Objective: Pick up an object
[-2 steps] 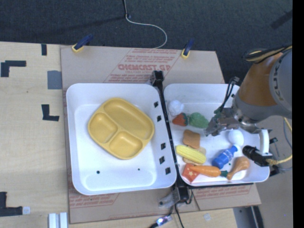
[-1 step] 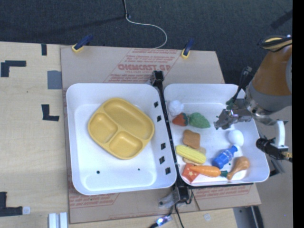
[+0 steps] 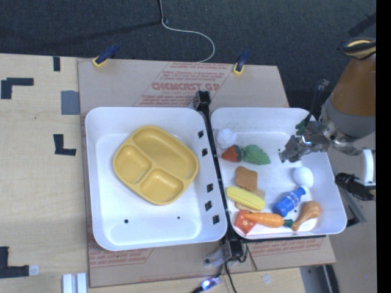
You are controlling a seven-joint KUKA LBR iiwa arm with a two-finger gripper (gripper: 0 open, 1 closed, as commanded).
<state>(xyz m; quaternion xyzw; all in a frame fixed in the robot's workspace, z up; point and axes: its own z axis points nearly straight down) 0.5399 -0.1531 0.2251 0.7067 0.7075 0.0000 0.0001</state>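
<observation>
The right bin (image 3: 269, 116) holds several toy foods: a white egg (image 3: 303, 176), a blue bottle (image 3: 288, 201), a chicken drumstick (image 3: 306, 215), a carrot (image 3: 265, 220), a corn cob (image 3: 245, 196), a brown toast slice (image 3: 247, 177), a green leafy piece (image 3: 257, 155), a strawberry (image 3: 231, 154) and a small white ball (image 3: 226, 137). My gripper (image 3: 292, 152) hangs over the right part of this bin, just above and left of the egg. Nothing shows between its dark fingers.
The left bin (image 3: 101, 163) carries a yellow divided plate (image 3: 156, 163). A black divider with clips (image 3: 209, 163) runs between the bins. The arm's body (image 3: 354, 102) looms over the right bin's far right corner. Cardboard lies under both bins.
</observation>
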